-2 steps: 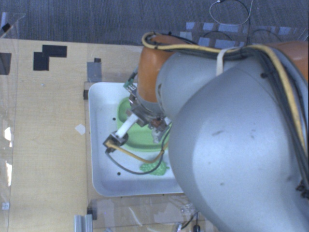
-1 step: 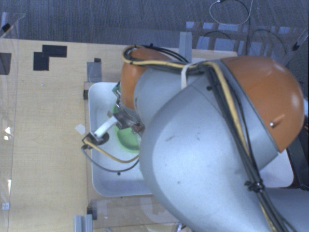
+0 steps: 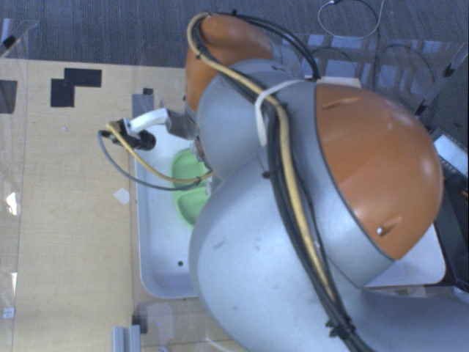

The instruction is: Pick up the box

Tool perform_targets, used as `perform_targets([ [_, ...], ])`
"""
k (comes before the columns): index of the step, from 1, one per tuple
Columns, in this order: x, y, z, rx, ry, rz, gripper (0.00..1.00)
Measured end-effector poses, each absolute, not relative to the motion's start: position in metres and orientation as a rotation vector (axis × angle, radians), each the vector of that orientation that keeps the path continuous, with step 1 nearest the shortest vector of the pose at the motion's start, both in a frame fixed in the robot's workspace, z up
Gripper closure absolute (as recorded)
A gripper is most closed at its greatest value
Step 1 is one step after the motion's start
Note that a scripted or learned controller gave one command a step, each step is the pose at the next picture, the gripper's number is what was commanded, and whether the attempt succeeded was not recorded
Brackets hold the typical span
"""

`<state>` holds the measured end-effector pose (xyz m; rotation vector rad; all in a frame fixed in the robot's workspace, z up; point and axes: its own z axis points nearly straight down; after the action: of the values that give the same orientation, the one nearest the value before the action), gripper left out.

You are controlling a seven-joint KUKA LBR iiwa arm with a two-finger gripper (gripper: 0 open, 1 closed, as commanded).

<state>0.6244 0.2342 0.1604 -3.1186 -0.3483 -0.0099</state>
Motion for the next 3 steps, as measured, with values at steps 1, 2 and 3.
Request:
perform_targets([
  [1, 0.631, 0.234, 0.146, -3.106, -0.445, -0.008, 0.0],
  [2, 0.613, 0.201, 0.151, -3.123, -0.309, -0.002, 0.0],
  [3, 0.643, 0.235, 0.111, -3.119, -0.346, -0.004, 0.0],
])
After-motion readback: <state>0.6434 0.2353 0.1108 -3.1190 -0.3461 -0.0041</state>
